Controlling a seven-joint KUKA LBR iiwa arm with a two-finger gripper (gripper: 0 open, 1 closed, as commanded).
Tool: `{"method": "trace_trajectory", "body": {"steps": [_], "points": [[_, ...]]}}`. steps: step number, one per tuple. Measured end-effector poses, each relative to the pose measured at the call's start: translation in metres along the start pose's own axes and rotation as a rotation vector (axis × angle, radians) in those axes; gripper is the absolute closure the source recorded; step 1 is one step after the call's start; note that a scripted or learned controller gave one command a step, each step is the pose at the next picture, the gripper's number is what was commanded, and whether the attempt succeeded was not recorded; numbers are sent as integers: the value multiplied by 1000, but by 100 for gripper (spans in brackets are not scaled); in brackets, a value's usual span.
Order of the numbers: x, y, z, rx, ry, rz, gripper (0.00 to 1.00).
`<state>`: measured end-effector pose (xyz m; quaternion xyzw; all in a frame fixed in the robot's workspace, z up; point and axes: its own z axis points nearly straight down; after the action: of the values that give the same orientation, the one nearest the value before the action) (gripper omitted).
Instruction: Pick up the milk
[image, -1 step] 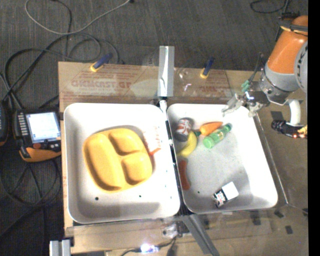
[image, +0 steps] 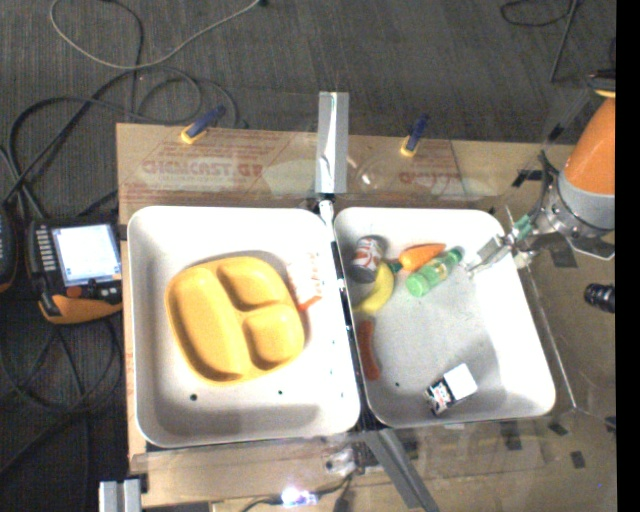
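Observation:
A small white carton with a dark printed end, the milk (image: 453, 385), lies on its side near the front of the right bin (image: 520, 330). My gripper (image: 497, 250) hangs over the far right edge of that bin, just right of a green bottle (image: 433, 272). It is well back from the milk and nothing shows in its grasp. The grey arm with its orange band (image: 598, 160) reaches in from the right.
At the back of the right bin lie a can (image: 365, 256), an orange carrot (image: 424, 254) and a banana (image: 378, 289); a brown sausage (image: 367, 350) lies along its left wall. The left bin holds a yellow divided tray (image: 235, 315) and a white-and-red packet (image: 308, 279).

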<state>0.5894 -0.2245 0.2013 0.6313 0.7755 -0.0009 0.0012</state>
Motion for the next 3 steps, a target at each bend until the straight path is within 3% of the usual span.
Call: {"method": "trace_trajectory", "body": {"steps": [1,2,3], "points": [[-4,31,37,-2,2,-483,0],[-2,18,20,1,2,-21,0],[-4,29,72,3,1,-19,0]]}}
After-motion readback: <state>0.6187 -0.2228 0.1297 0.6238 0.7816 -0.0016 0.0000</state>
